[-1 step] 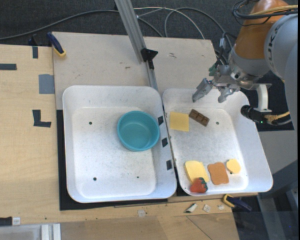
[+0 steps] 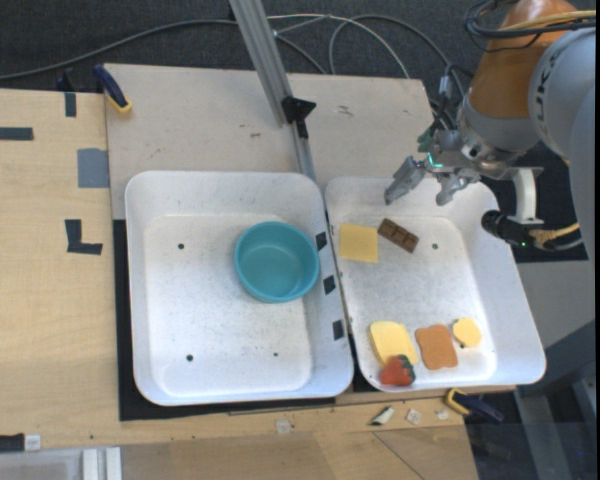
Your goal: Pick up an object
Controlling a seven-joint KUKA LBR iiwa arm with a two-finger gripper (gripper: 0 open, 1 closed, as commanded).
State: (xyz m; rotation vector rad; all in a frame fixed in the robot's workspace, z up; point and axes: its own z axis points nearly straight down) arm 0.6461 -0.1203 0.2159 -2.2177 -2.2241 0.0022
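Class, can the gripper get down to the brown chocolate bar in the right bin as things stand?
Probably yes. The gripper hangs open above the right bin's far end, with the chocolate bar lying flat just beneath and nearer. The yellow cheese slice sits beside it, apart; nothing covers it.

A pale wooden bench is bearing two white bins touching side by side: the left bin at nine o'clock, the right bin at three o'clock. A blue-and-yellow clamp is lying at eleven o'clock.
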